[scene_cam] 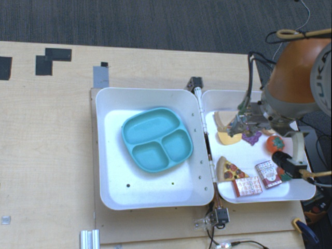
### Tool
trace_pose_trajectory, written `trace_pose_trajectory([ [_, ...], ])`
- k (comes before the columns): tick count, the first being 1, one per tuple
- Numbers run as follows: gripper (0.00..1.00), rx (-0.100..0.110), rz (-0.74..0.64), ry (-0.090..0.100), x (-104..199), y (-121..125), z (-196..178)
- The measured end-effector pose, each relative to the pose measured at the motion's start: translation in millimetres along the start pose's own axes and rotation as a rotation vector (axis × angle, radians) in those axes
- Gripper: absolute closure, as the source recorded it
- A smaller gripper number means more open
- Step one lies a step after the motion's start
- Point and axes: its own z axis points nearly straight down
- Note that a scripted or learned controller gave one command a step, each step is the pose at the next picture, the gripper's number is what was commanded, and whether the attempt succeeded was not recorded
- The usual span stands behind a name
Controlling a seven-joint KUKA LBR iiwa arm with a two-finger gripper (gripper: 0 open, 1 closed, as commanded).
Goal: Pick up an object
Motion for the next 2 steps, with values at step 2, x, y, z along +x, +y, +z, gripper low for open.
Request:
trace_pose_trajectory([
  [2, 1.00, -0.006, -0.012, 0.000, 1.1, 2.5, -21.1],
])
